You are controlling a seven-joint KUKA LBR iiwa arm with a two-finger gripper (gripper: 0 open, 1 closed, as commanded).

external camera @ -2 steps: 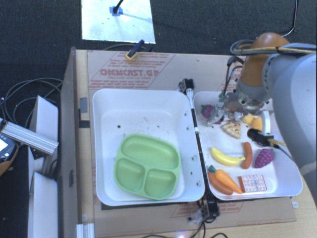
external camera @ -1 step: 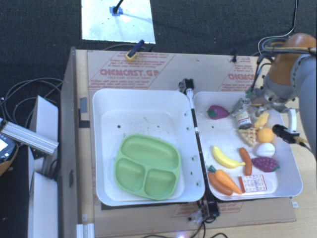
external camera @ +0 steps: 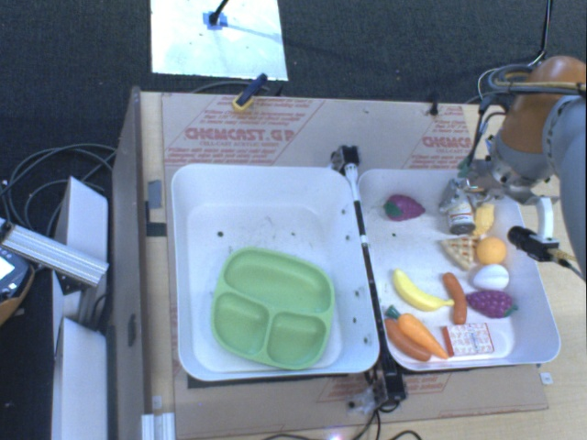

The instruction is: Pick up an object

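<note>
End effector [external camera: 461,197] low over right bin [external camera: 543,337] by small bottle [external camera: 461,216]; opening cannot be told

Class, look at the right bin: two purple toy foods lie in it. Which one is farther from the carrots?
The purple piece at the bin's upper left, lying alone. The grapes sit lower right beside the egg, much closer to the carrots.

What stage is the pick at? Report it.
Early stage. Done: the gripper is down at the far end of the right bin, beside a small bottle. In hand: nothing visibly lifted. Left: grasping and raising an item; the banana, carrot and egg all lie in the bin.
</note>
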